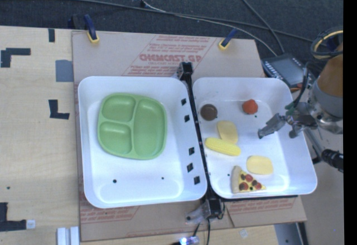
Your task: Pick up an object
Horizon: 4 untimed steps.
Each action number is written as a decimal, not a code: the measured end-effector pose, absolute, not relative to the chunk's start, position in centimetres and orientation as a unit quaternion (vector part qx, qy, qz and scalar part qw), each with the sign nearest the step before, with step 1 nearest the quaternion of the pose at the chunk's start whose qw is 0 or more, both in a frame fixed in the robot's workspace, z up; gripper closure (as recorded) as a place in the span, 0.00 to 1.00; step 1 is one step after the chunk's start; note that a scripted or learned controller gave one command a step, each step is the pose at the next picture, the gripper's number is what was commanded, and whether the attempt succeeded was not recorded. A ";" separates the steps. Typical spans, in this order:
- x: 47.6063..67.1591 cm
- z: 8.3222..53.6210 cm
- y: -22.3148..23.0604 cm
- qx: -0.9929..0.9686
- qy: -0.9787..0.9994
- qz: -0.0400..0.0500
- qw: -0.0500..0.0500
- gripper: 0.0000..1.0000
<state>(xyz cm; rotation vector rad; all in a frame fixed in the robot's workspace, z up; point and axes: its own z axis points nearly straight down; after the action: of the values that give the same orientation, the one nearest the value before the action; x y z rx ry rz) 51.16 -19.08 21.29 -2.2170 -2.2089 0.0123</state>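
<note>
Toy food is lying in the right bin [279, 90] while the gripper [277, 127] is hovering at that bin's right edge.

Going left to right: a green divided plate [133, 125] is sitting in the left bin [89, 182]; a brown ball [208, 111], pale yellow slice [227, 131], corn cob [222, 147], pizza slice [244, 180], yellow chip [259, 165] and red tomato [250, 106] are lying left of the gripper, none touching it. Its fingers are spreading apart, gripping nothing.
</note>
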 end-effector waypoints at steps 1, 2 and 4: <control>51.5 22.0 -19.0 -0.707 -0.707 0.001 0.001 0.00; 51.6 17.5 -18.5 -0.707 -0.708 0.002 0.002 0.00; 51.9 8.4 -18.0 -0.707 -0.707 0.001 -0.001 0.00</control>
<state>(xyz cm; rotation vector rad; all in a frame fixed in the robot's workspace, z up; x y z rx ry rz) 51.94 -17.99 8.42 -2.2210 -2.2235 0.0020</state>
